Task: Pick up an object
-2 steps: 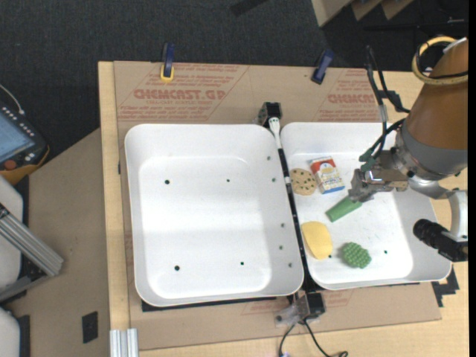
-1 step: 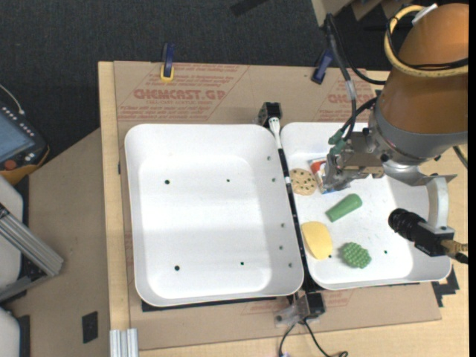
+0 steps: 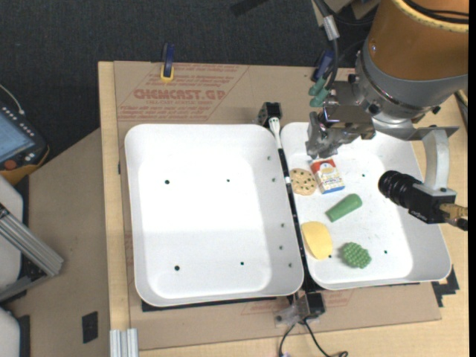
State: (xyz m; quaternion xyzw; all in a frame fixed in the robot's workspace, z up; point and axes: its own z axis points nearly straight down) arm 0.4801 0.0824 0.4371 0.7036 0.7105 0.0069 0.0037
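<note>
The grey arm with its orange band (image 3: 420,32) reaches in from the right above the right shallow white plastic bin (image 3: 416,270). The left shallow white plastic bin (image 3: 201,214) lies beside it. The two-finger gripper (image 3: 321,151) hangs over the right bin's upper left part, just above a small red-and-white carton (image 3: 327,177); whether its claw is spread or pressed together cannot be told. Near the carton lie a yellow oval piece (image 3: 317,239), a green cylinder (image 3: 343,207), a green bumpy lump (image 3: 355,255) and a round speckled cookie (image 3: 300,181).
</note>
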